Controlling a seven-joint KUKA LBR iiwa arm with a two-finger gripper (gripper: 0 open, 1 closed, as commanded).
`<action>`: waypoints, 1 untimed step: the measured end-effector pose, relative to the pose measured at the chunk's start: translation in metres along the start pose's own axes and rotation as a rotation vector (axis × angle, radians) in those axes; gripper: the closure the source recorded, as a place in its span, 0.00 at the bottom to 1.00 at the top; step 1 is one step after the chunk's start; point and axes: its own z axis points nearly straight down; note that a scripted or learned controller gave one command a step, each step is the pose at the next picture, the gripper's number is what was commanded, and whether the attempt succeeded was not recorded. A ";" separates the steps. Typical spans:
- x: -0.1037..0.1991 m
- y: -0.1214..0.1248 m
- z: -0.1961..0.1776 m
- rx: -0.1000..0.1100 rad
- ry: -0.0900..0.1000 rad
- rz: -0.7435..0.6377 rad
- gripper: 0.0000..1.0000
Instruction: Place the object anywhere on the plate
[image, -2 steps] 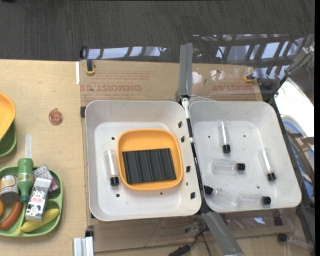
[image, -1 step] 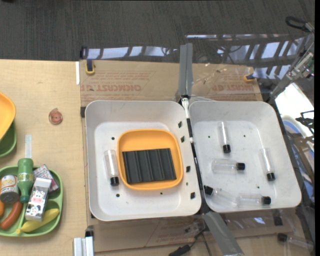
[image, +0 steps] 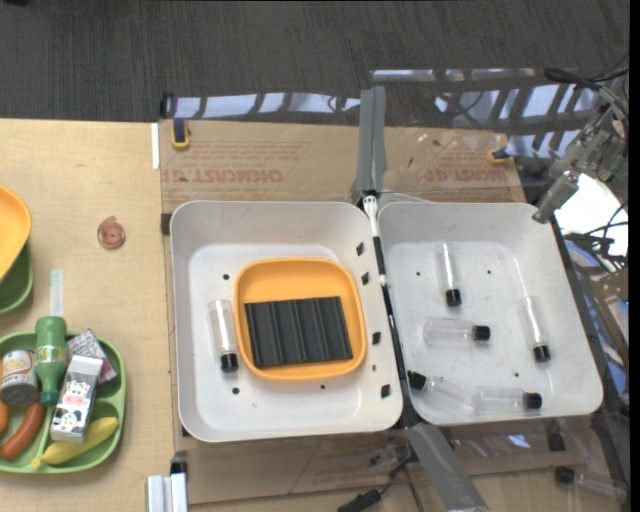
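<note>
A yellow-orange plate (image: 297, 276) lies in the left bin (image: 190, 300), with a dark ribbed slab (image: 300, 332) on it. Beside the plate's left rim, a clear tube with a black cap (image: 222, 336) rests on the bin floor. Several more clear, black-capped tubes lie scattered in the right bin (image: 570, 400), among them one at the upper middle (image: 447, 275), one in the centre (image: 455, 333) and one at the right (image: 533, 326). My gripper (image: 553, 200) hangs at the far right, above the right bin's back right corner, away from every tube.
On the wooden table to the left stands a green tray (image: 105, 420) of toy food, with a yellow bowl (image: 10, 235) and a small pink disc (image: 111, 233) behind it. Cardboard lies under both bins. Cables and a metal frame crowd the upper right.
</note>
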 end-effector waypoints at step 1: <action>0.007 -0.004 -0.007 -0.001 -0.001 -0.263 0.00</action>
